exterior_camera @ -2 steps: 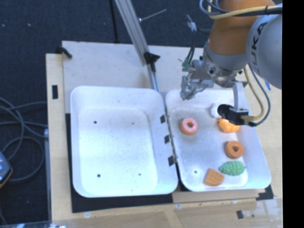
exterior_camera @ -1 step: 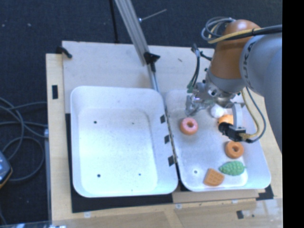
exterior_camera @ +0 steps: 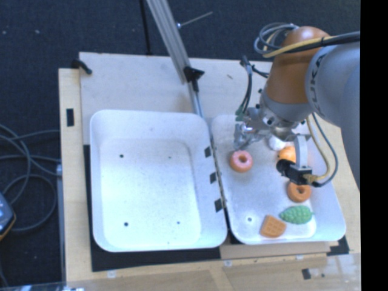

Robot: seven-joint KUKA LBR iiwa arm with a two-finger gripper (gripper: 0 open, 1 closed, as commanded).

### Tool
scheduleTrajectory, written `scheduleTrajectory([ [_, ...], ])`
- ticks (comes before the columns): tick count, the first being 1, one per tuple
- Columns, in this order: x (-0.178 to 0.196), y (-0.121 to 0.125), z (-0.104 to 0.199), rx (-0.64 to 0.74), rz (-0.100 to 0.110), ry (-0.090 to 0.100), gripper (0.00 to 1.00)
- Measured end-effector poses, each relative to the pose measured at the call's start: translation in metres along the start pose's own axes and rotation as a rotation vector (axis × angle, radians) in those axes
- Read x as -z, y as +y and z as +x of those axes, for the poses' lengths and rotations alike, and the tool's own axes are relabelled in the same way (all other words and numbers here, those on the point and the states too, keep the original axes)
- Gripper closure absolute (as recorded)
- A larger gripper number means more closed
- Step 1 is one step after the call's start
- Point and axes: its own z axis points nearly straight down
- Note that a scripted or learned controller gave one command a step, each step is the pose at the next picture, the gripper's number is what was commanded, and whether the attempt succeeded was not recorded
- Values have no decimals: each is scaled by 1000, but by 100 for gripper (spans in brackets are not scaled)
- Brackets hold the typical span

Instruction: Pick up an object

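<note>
The right bin [exterior_camera: 242,223] holds a pink frosted donut [exterior_camera: 241,161] near its left side. An orange ring [exterior_camera: 299,191] and a small orange piece [exterior_camera: 287,153] lie at the right, with a white bit [exterior_camera: 276,143] beside them. A green bumpy piece [exterior_camera: 296,214] and an orange waffle-like piece [exterior_camera: 273,227] rest near the front. My gripper [exterior_camera: 244,136] hangs just above and behind the pink donut, pointing down into the bin. Nothing shows between its fingers.
The left bin [exterior_camera: 151,180] lies beside the right one, sharing a middle rim with black clips [exterior_camera: 213,177]. A slanted metal rail [exterior_camera: 173,41] rises from the back of the bench. Cables loop around the arm's wrist [exterior_camera: 315,162].
</note>
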Motion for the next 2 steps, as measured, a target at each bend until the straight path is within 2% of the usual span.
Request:
scheduleTrajectory([
  [1, 21, 3, 47, 3, -1, 0, 100],
  [2, 106, -2, 76, 2, -7, 1, 100],
])
